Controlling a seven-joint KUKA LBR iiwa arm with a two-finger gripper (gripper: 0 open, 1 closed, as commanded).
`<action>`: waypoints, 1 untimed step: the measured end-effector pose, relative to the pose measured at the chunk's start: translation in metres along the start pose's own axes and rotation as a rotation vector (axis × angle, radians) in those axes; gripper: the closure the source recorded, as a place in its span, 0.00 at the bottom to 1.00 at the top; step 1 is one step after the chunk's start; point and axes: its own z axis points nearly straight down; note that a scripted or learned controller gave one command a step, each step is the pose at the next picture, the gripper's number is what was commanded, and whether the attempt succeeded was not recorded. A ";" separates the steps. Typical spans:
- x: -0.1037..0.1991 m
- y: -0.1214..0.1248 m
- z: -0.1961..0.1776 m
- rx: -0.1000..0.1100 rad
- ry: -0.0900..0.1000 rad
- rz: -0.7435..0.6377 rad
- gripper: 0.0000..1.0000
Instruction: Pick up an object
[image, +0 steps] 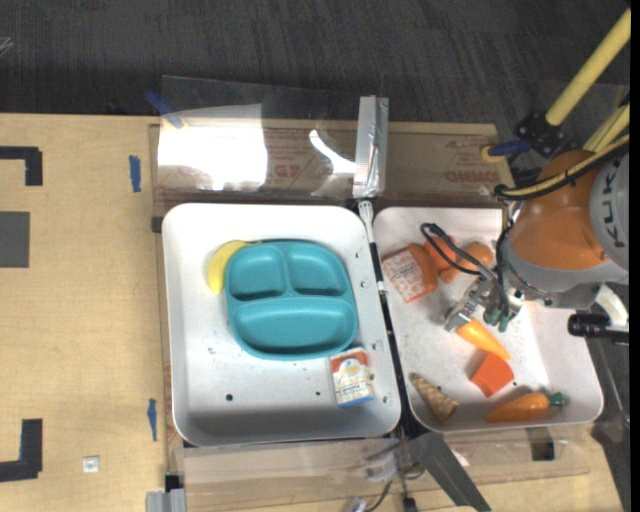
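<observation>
Grey with an orange band, the arm (560, 235) reaches in from the right over the right bin (575, 395), highest of all that shows. Its gripper (482, 312) hangs low in the middle of that bin, just above the upper end of an orange wedge (485, 340); whether it is spread or pressed together cannot be told, and nothing is seen held in it.

The left bin (190, 300) bears a teal divided plate (290, 300) with a yellow thing (217, 262) tucked under its left edge, and a small carton (351, 380) near the front right corner.

In the right bin the wedge lies with its long axis running from upper left to lower right. Just below it sits an orange block (492, 373). A toy carrot (518, 406) lies along the front wall, nearly level, green top to the right. A brown piece (434, 396) lies at the front left, a red-and-white packet (404, 273) by the left wall, and a black cable loop (440, 242) beside an orange round thing (472, 258) towards the back. Bare floor shows to the left of the wedge.
</observation>
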 end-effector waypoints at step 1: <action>-0.025 0.076 -0.152 0.005 0.009 0.250 1.00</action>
